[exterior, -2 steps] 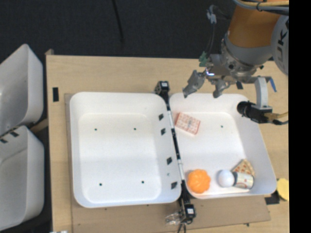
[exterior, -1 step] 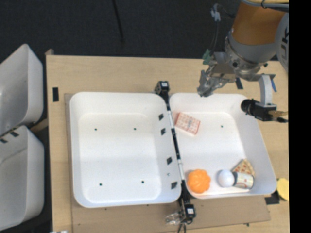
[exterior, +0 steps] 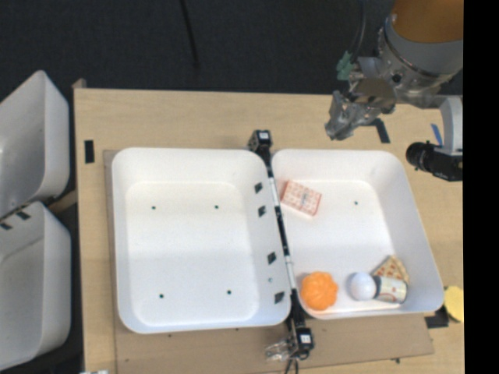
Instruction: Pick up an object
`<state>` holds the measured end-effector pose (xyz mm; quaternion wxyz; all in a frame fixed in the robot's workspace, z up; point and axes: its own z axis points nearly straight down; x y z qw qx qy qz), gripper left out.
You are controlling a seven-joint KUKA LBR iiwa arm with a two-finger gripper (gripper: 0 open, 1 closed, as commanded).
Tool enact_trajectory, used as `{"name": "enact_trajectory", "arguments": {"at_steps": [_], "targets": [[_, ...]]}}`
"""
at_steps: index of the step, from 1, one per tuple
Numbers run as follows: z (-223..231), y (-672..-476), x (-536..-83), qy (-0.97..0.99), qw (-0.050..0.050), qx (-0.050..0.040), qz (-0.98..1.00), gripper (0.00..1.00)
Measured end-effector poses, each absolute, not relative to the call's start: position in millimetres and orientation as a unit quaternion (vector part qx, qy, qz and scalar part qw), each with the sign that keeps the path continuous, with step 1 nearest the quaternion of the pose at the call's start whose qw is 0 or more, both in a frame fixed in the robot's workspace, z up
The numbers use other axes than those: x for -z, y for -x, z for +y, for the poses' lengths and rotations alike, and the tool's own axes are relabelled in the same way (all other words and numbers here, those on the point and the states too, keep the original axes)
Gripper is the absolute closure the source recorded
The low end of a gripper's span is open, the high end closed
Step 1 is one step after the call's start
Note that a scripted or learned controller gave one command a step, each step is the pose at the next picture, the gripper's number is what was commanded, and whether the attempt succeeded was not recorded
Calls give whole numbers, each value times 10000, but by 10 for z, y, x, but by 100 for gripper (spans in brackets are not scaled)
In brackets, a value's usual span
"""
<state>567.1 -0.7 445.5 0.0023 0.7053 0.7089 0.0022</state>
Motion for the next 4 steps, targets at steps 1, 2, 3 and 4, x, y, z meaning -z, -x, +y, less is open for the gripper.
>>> {"name": "enact_trajectory", "arguments": {"at_steps": [1,2,3,4], "targets": [[555,-5474,-4931,-7052,19,-20,7090,100],[1110,-5573,-5074,-7065,13,-10,7077,100],[1772,-5697,-4621,-7057,4,0,7085,100],[2203,-5643,-5186,-7052,15,-26,7090,100]]}}
